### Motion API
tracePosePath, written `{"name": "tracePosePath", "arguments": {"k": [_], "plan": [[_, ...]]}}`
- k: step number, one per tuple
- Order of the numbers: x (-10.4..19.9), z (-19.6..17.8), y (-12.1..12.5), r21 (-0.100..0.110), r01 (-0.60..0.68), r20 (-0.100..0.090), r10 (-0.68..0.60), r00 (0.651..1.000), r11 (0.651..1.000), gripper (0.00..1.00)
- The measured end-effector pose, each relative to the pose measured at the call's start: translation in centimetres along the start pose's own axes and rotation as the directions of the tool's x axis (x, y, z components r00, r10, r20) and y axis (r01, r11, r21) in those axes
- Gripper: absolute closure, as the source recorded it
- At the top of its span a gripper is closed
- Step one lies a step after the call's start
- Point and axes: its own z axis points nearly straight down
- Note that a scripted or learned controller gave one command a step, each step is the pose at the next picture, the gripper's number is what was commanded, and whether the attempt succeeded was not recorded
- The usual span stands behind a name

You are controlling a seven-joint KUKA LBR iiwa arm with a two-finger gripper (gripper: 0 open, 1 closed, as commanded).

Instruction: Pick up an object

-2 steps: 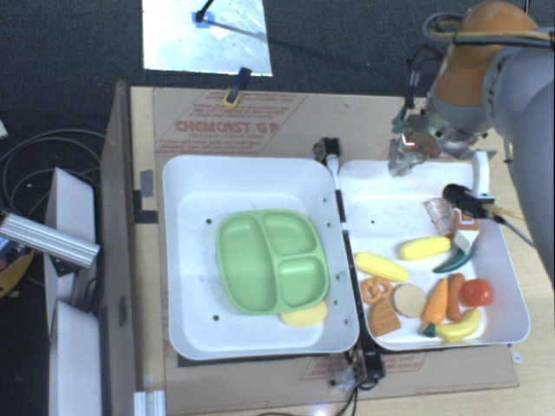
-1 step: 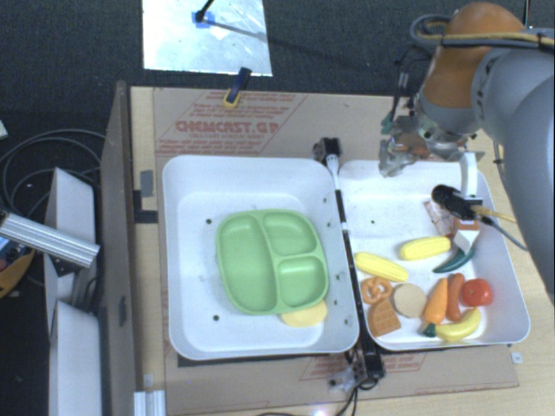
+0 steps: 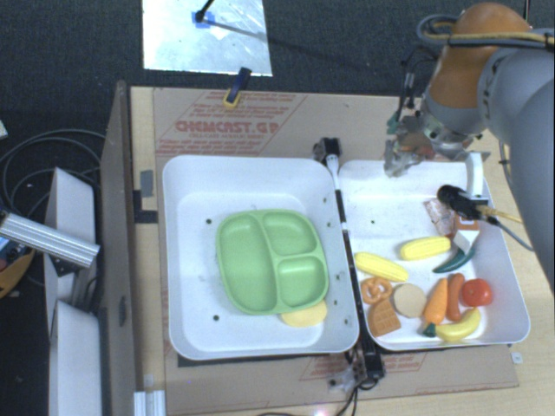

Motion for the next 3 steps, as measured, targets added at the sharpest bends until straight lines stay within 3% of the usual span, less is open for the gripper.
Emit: {"name": "tracePosePath", "arguments": {"k": [1,3], "plan": [[-7.2,-0.2,-0.1,-0.002,-0.005,0.002,0.005,1.000,1.000,1.00],[-2.3,0.0,0.0,0.001,0.005,-0.001,-0.005,1.000,1.000,1.00]]}}
